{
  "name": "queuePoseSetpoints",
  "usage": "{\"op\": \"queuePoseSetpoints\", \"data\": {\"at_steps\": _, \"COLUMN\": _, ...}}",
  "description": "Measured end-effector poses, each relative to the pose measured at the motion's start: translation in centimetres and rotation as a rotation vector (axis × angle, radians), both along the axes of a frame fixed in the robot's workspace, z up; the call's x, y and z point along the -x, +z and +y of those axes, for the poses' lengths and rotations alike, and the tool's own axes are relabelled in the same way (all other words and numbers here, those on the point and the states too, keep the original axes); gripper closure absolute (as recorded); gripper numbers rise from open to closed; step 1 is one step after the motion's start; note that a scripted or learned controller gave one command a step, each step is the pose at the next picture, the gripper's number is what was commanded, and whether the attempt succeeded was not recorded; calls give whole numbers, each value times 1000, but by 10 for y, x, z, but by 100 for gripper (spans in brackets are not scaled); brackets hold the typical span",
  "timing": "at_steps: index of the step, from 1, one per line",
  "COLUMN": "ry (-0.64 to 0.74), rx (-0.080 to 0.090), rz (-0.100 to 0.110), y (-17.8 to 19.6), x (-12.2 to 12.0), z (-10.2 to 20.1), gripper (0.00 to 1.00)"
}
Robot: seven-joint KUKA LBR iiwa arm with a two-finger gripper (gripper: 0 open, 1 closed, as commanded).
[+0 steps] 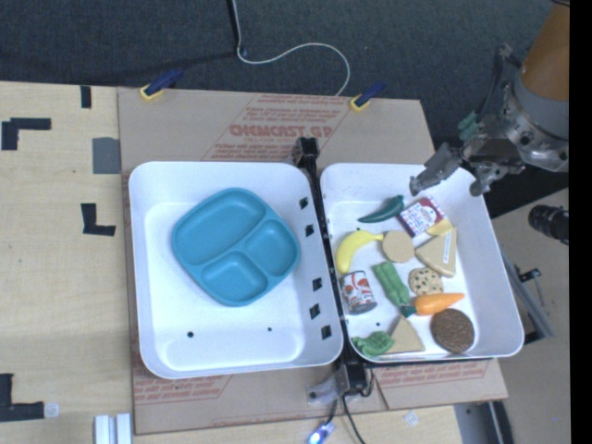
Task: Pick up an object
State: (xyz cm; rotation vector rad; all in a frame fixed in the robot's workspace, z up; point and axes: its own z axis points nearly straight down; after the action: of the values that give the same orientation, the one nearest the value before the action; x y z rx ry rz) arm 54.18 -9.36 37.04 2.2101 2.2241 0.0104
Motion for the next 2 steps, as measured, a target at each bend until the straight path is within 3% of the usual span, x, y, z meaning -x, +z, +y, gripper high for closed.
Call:
{"op": "queuePoseSetpoints", "data": {"at_steps": 1, "ry": -3, "rx": 1, "rz": 10, "y": 3, "x": 0, "z": -2, "gripper": 100}}
{"op": "queuePoseSetpoints", "data": {"at_steps": 2, "ry": -1, "rx": 1, "rz": -7, "y": 148, "x": 30, "z": 22, "gripper": 100}}
